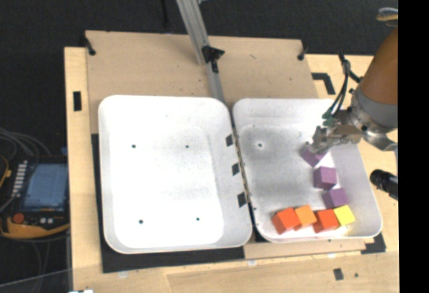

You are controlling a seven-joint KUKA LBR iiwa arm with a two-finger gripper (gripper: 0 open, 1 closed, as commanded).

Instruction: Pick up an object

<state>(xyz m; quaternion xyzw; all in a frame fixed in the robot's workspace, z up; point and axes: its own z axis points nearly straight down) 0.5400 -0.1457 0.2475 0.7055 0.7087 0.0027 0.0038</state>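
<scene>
Over the right bin [268,117], the arm [379,84] reaches down to a purple block [311,155].

Purple block [310,155] partly hidden under the hand [326,141]; finger state unreadable.

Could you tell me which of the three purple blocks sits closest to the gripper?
The uppermost purple block, right beneath the gripper. The middle purple block and the lowest purple block lie farther down the right bin.

Arm [383,80] reaches in from right, wrist bent down; gripper [326,139] low, pointing down-left, orange band above it.
</scene>
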